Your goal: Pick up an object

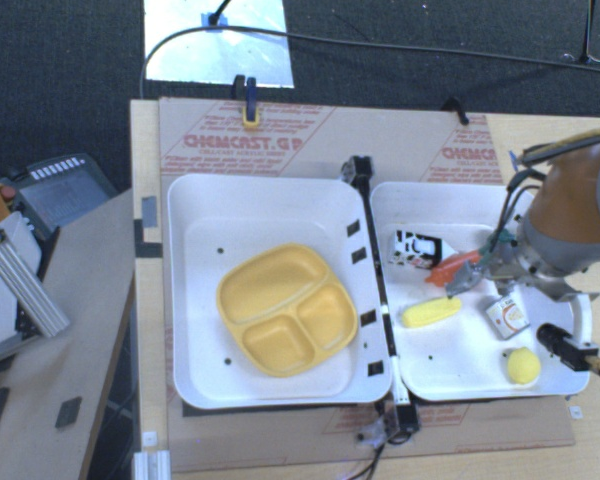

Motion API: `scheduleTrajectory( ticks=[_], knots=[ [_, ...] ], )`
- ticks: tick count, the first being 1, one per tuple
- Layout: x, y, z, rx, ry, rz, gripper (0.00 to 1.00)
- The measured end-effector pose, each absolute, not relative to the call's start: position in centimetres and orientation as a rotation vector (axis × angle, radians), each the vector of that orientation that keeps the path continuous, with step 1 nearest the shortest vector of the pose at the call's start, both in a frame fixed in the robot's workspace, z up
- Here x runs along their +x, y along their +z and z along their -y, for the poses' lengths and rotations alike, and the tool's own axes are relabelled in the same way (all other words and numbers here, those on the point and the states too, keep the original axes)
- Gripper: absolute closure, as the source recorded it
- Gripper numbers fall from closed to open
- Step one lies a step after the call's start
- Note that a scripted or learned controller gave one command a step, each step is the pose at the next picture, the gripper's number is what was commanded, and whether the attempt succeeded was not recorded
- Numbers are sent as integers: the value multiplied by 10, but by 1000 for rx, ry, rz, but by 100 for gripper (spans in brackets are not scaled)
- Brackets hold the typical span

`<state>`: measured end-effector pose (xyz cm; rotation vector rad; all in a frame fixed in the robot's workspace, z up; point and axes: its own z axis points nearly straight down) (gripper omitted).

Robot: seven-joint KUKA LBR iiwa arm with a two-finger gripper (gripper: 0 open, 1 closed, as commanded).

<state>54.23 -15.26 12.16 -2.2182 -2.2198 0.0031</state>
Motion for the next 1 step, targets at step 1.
scheduleTrajectory(
  ticks=[1],
  knots=[
    [542,82,152,-2218,1,2222,0]
  ],
)
